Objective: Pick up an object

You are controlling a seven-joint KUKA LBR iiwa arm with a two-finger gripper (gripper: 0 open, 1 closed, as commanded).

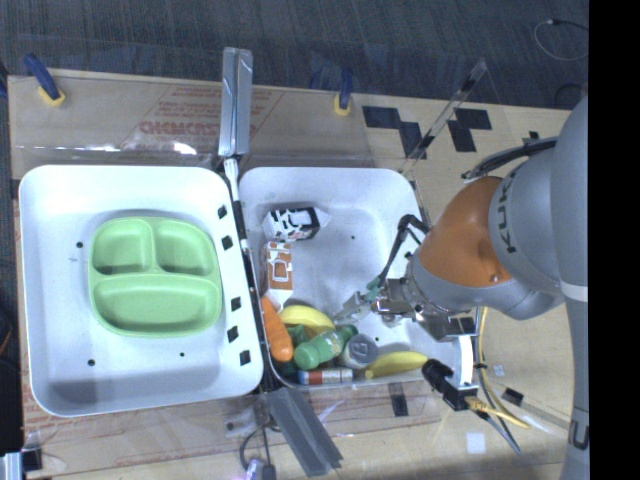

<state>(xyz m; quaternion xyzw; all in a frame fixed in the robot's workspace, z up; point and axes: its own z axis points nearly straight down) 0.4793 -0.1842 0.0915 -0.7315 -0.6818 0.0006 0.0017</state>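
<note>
From above, the gripper (372,298) was down inside the right bin (340,183), close above the heap along its near edge: two bananas (305,317), a carrot (277,334), a green bottle (320,349), a marker (322,376). Whether its jaws stood apart or together, I could not tell. The left bin (60,368) held a green divided plate (156,273).

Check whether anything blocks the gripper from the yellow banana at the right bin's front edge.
Nothing visible does. The gripper hangs over the right bin, just above the banana, with bare bin floor between them. A grey cap and green bottle lie beside the banana, not over it.
</note>
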